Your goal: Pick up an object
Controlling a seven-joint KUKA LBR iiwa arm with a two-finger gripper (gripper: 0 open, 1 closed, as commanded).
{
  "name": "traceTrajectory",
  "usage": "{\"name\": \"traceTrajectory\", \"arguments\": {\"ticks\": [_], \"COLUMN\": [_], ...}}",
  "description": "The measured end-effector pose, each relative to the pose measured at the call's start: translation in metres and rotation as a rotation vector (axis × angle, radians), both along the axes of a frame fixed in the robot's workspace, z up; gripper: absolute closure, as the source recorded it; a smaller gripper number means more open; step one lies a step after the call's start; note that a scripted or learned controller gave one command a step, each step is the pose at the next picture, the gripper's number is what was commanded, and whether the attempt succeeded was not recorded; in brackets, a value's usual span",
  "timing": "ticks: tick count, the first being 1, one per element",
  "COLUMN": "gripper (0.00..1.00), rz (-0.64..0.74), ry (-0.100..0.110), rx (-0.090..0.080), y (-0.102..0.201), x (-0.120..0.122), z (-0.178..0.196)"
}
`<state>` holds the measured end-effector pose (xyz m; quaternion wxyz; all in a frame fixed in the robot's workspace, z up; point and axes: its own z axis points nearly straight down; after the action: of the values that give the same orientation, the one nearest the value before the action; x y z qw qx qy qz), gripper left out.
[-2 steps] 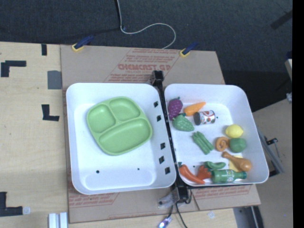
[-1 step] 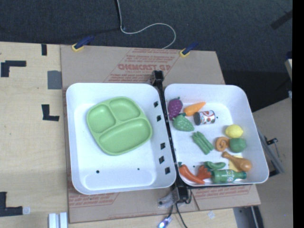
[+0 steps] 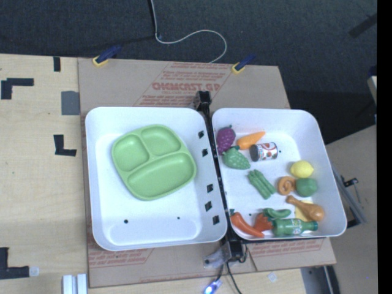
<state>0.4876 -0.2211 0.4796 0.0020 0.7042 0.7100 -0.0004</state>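
Robot body: no part can be identified with confidence. At the far right, a dark grey slanted strip (image 3: 362, 26) lies against the dark floor, and whether it belongs to the machine cannot be told. Below it, at the right edge, is a pale sliver (image 3: 373, 83), too small to identify. No markings, cables or screws are legible on either.

A pale wooden surface (image 3: 37, 182) is carrying a cardboard sheet (image 3: 184, 81), clipped at its far edge. Two white bins are sitting on it: left bin (image 3: 101, 127), right bin (image 3: 309, 124), touching.
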Motion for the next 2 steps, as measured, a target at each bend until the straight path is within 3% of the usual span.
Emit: {"name": "traceTrajectory", "arguments": {"ticks": [2], "gripper": [1.0], "rz": [0.002], "ry": [-0.002], "rx": [-0.001], "y": [0.001], "x": [0.001], "z": [0.02]}}
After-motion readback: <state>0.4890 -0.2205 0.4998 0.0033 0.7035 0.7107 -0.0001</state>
